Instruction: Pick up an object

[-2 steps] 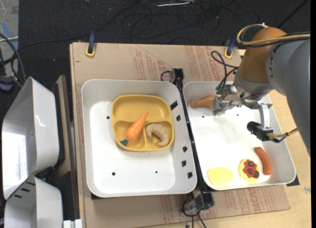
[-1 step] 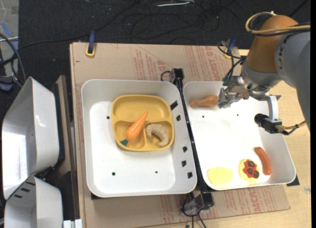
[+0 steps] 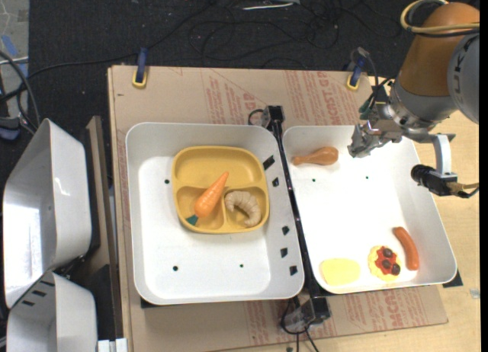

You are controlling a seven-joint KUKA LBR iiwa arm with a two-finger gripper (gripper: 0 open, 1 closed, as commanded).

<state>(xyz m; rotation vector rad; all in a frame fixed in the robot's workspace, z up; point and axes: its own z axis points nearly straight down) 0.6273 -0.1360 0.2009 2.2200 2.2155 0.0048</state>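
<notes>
orange-brown drumstick (image 3: 316, 158) lies just left of the tool (image 3: 360, 147), grip state unclear.

Two white bins sit side by side: the left bin (image 3: 152, 267) and the right bin (image 3: 427, 225). One yellow plate (image 3: 200, 161) with compartments lies in the left bin, bearing one carrot (image 3: 211, 195) and one shrimp (image 3: 245, 207). The right bin has four food items: one drumstick (image 3: 316, 158), one sausage (image 3: 406, 248), one small pizza (image 3: 385, 261) and one yellow disc (image 3: 340, 271). Two clamps hold the board's far edge, one left (image 3: 139, 71) and one right (image 3: 357, 68).
</notes>
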